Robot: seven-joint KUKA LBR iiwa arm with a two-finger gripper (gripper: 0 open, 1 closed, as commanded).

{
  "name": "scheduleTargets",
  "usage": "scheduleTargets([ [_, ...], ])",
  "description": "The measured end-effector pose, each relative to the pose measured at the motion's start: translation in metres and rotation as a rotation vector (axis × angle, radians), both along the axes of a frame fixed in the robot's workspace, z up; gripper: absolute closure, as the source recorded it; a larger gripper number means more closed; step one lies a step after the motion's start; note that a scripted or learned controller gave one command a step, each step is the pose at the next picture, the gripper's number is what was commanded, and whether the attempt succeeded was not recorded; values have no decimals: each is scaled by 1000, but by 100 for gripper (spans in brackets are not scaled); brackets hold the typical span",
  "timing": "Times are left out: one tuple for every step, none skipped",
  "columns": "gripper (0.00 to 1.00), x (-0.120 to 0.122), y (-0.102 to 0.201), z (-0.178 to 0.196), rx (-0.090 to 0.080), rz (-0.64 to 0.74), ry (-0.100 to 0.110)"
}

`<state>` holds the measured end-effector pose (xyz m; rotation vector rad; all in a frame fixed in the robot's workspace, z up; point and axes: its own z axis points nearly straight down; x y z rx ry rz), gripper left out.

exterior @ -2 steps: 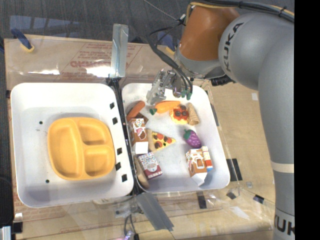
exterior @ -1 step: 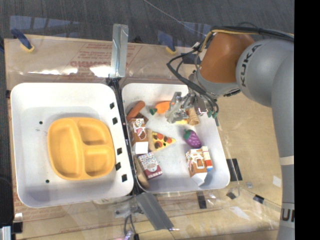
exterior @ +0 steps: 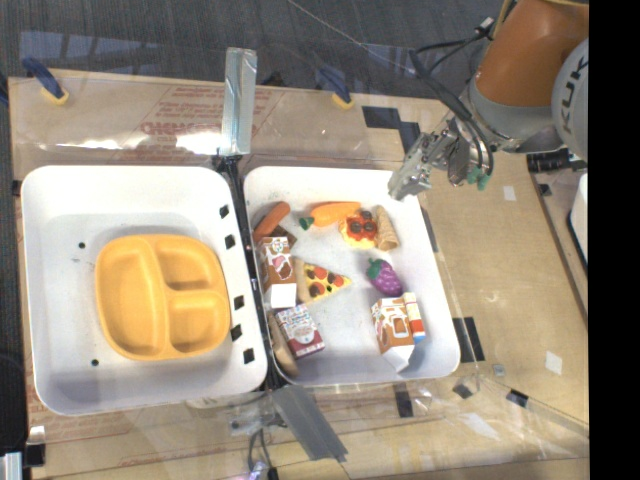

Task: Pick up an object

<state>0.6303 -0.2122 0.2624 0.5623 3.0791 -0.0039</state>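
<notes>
My claw (exterior: pixel 410 180) hangs over far right corner of right bin (exterior: pixel 440 298), holds nothing; can't tell if clenched. Carrot (exterior: pixel 335 212) nearest, just to left, lying sideways across bin. I go left, down.

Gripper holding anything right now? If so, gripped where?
Nothing is held. The gripper hangs over the right bin's upper right rim with nothing between its fingers; the toy foods lie in the bin.
</notes>
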Motion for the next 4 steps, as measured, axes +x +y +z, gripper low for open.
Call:
scheduleTargets([
  [100,-99,2,-134,8,41,22],
  [0,-96,2,-129,5,42,11],
  [0,-144,3,-170,4,17,8],
  [0,-57,2,-111,2,172,7],
])
